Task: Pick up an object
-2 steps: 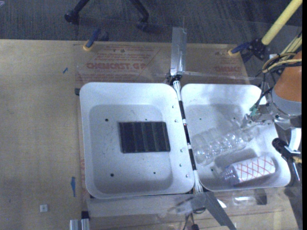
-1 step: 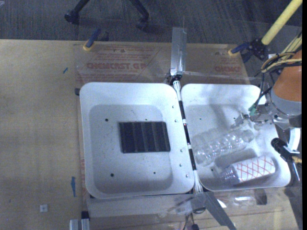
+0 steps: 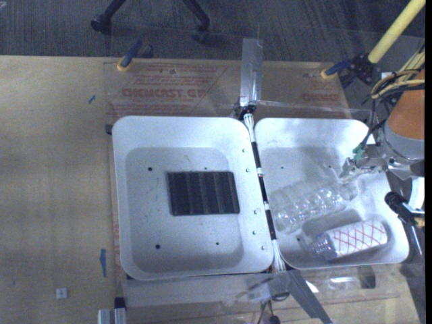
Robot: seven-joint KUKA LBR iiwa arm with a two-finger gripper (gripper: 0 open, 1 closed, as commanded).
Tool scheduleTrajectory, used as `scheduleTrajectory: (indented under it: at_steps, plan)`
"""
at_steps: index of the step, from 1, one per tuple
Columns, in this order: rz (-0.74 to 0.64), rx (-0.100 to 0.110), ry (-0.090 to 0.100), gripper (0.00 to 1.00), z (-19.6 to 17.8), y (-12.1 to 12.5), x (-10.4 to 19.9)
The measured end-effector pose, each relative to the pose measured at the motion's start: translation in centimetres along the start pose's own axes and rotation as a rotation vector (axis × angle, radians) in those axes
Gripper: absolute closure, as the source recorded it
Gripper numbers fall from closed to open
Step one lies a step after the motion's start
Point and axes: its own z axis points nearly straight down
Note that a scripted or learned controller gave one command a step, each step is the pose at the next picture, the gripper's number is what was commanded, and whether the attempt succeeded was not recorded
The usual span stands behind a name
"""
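Down at the bottom edge, nearest us, we are seeing the metal bracket (image 3: 297, 292) under the seam of the two bins. We are looking at the hand (image 3: 358, 162) at the right edge of the right bin (image 3: 297, 137), hanging below the orange band of the arm (image 3: 408, 117); whether it is wide or narrow we cannot tell — it is small and partly blurred, and nothing visible sits in it.

Just beside and below the hand, the clear plastic bottle (image 3: 310, 204) is lying on its side across the middle of the right bin. We are judging it light, thin-walled and slippery, likely to roll or dent, so a hold across its ribbed body, square to its long axis, seems best. Touching or nearly touching it, toward the bin's near corner, the red-and-white checked packet (image 3: 358, 236) is lying flat — probably soft and light, best taken across its narrow width.

Further out, the left bin (image 3: 135, 147) is carrying a dark ribbed block (image 3: 202, 193) at its centre, which looks stiff. Both bins are resting on the wooden desk (image 3: 54, 181).
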Motion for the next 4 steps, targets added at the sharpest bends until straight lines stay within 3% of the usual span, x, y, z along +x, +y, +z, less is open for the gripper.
scheduleTrajectory:
  at_steps: [1,2,3,4]
  plan:
    - [-0.001,0.001,0.001,0.0,0.0,0.0,0.0]
    - [-0.061,0.006,-0.003,0.0,2.2,-1.8,4.9]
    - [-0.168,0.006,-0.001,0.0,2.0,-9.3,5.4]
    - [-0.1,0.002,-0.001,0.0,2.1,-9.5,4.0]
